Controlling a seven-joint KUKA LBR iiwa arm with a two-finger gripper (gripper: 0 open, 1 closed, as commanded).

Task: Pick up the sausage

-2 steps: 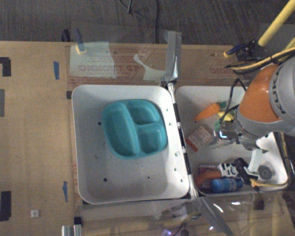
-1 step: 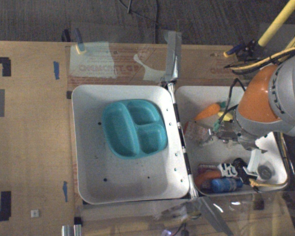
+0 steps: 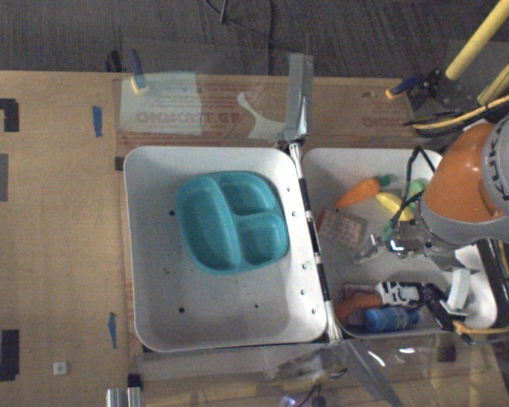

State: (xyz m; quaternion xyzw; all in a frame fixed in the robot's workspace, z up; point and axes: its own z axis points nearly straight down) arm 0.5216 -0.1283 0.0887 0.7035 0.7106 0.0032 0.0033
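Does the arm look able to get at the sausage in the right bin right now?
Probably yes: the end effector hangs over the right bin, just above the sausage by the near wall, with nothing lying over it.

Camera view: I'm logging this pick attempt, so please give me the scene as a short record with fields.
left bin: holds a teal divided plate
right bin: holds a carrot, a yellow item, a blue bottle and other small items
sausage: cannot pick it out among the clutter
arm: reaches over the right bin
end effector: low over the right bin, grasp unclear
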